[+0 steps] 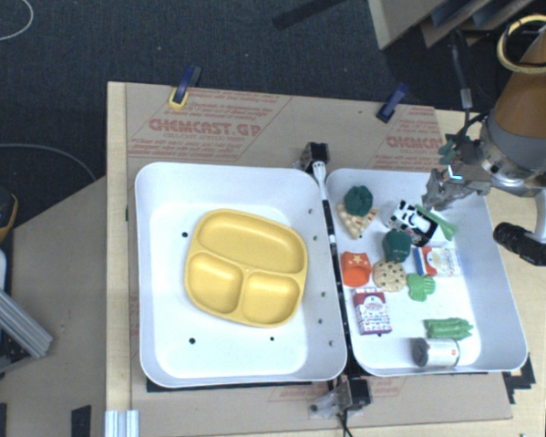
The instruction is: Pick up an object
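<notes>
The gripper hangs over the upper right part of the right bin, just above a small black-and-white toy that looks like a cow; whether it is wide, narrow or closed on anything cannot be told from this slanted view, and nothing is plainly seen between its tips; the grey arm with its orange band reaches in from the right edge. Around the cow toy lies a scatter of small play-food pieces: a dark green broccoli-like piece to its left, with a pale waffle-like wedge just below that; a dark green round piece below the cow; a red-orange block and a speckled cookie lower still; a small green toy beside the cookie; a red-and-white box near the bin's lower left; a green vegetable piece touching or just above a small can at the bin's lower edge. The left bin holds a yellow divided plate with three compartments, lying flat near its middle; both bins rest side by side on a cardboard sheet held by blue clamps.
</notes>
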